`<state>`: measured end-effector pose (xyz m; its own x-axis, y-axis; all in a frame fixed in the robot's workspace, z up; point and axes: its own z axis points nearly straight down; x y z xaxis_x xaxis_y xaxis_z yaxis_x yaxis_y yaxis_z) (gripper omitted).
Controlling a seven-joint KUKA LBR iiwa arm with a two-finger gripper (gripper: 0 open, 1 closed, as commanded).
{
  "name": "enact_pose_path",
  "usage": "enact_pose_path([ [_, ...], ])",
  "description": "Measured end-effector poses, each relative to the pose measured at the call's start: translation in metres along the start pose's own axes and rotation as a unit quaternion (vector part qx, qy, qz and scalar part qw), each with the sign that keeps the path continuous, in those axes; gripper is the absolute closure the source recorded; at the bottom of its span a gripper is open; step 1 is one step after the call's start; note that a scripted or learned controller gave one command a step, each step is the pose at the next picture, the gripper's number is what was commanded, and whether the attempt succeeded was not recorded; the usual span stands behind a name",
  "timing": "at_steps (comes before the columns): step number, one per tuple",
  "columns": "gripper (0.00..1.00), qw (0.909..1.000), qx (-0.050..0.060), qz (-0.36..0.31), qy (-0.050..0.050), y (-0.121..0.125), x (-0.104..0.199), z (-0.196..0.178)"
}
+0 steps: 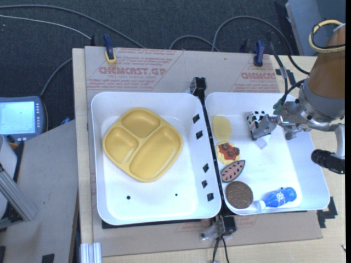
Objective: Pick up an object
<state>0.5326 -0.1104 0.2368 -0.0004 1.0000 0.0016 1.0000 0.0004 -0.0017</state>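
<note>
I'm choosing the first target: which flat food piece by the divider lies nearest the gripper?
The pale yellow piece, topmost in the column, level with the gripper; the others lie lower.

Bright even light, soft shadows, sharp

Bench (137,64): brown board, red lettering along far edge, two blue clamps (109,52) at far edge. Two white bins directly on it, side by side: left bin (109,201), right bin (307,185), touching along bench middle, near edge left bare.
</note>
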Motion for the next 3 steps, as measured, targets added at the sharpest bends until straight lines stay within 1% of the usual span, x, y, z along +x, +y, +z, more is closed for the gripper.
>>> enact_pose_path([
  [1, 0.00, 1.0000, 0.002, 0.001, 0.000, -0.002, 0.003, 0.042],
  [2, 0.00, 1.0000, 0.003, 0.000, 0.001, 0.002, 0.008, 0.104],
  [3, 0.00, 1.0000, 0.000, 0.000, 0.002, 0.004, 0.009, 0.151],
])
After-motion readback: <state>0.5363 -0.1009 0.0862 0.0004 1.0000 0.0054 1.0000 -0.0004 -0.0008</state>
